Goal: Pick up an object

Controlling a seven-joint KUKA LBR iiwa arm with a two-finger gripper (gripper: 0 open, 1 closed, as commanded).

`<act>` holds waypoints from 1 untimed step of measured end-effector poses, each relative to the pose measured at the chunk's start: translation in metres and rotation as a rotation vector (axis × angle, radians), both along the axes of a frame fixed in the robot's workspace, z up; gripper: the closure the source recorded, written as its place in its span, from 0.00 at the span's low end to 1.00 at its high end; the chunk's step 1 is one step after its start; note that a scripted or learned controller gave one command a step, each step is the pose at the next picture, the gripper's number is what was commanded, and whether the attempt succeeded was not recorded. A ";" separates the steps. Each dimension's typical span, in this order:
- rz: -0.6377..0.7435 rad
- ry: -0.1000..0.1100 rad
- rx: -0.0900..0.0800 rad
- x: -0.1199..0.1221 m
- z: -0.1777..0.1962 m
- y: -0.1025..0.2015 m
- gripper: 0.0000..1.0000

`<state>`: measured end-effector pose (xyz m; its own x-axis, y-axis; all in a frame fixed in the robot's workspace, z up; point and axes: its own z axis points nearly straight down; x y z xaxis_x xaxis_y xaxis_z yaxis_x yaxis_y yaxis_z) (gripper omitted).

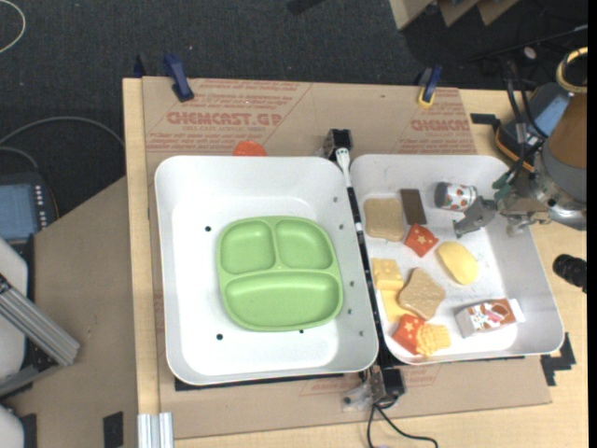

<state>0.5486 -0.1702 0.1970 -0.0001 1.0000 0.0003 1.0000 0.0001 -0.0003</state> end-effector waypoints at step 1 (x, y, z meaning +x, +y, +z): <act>0.008 0.004 0.003 0.026 -0.119 0.078 0.00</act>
